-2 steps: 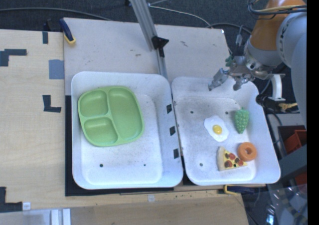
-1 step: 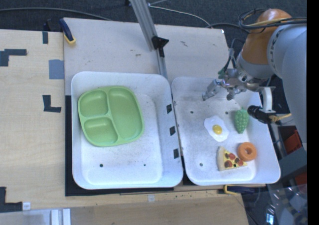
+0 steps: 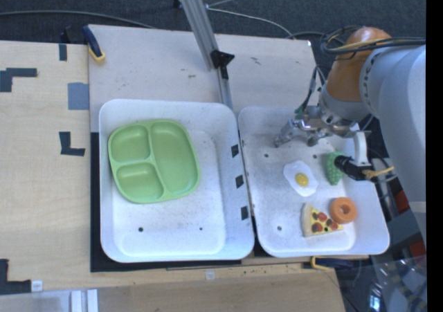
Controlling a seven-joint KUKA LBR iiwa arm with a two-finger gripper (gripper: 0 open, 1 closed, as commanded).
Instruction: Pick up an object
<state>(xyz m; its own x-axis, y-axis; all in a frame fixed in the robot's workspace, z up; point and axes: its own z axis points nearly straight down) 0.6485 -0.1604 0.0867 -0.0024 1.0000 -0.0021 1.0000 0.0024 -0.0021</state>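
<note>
fried egg [image 3: 301, 178]: white with yellow yolk, flat, middle of my right bin
pizza slice [image 3: 318, 221]: triangular, red dots on top, flat, near front of right bin
donut [image 3: 342, 210]: orange ring, touching pizza slice's right side
green item [image 3: 333, 168]: bumpy, dark green, just right of fried egg; type unclear

A green divided plate [image 3: 153, 160] lies in the left bin [image 3: 118, 234]. A metal pole [image 3: 197, 10] slants across the bench [image 3: 152, 61]. A blue-and-yellow clamp [image 3: 93, 43] sits at the bench's far left corner.
</note>
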